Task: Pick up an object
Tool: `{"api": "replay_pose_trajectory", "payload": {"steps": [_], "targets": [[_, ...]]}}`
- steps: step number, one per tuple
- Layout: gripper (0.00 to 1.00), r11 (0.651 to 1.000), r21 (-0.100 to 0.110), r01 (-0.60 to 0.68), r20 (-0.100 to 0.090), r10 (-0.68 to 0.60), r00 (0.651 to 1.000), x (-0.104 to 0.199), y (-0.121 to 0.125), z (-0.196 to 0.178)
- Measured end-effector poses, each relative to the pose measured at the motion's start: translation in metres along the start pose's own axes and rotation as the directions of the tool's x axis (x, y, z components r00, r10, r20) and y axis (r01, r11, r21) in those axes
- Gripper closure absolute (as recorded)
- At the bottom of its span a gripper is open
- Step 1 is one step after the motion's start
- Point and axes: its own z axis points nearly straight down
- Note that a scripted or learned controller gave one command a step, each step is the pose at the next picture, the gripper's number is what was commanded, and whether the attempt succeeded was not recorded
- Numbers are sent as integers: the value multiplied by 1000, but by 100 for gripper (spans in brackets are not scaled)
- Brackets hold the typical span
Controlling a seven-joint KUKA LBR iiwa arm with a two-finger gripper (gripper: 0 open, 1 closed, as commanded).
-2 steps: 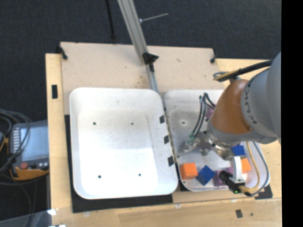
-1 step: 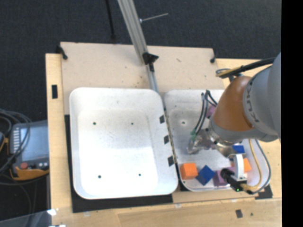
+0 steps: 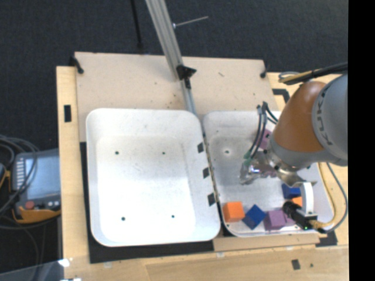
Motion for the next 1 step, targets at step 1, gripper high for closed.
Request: {"api": "replay_pose_trajectory", "payload": {"steps": [1], "targets": [[100, 1000, -3, 7, 1, -7, 1000, -6, 4, -63]]}}
